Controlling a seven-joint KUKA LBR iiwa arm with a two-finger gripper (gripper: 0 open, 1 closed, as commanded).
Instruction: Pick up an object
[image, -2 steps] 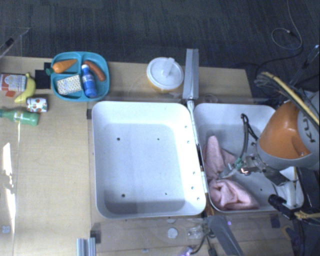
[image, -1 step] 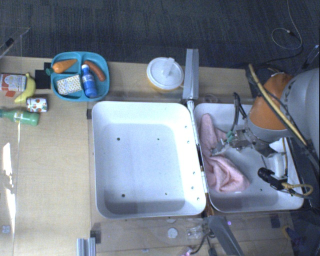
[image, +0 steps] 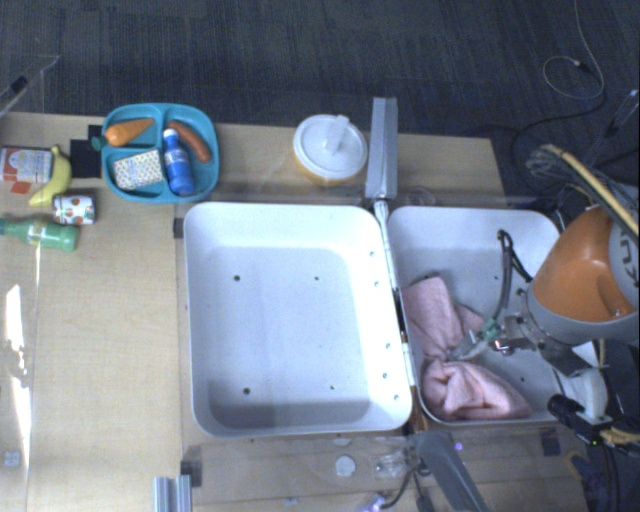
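Arm: two-finger gripper (image: 478, 343) low in right white bin (image: 470, 240).
Cloth: soft pink cloth (image: 450, 350) not lifted.
Jaws: cannot tell.

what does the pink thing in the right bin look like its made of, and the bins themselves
Pink thing: soft cloth, likely terry or fleece, matte; it lies bunched in rounded folds and creases. Right bin and left bin: probably moulded plastic, smooth with a slight sheen; rounded corners and a few small dark dots, perhaps holes, in the floor.

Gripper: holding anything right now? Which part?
Cannot be told. The gripper sits against the pink cloth in the right bin; no hold shows.
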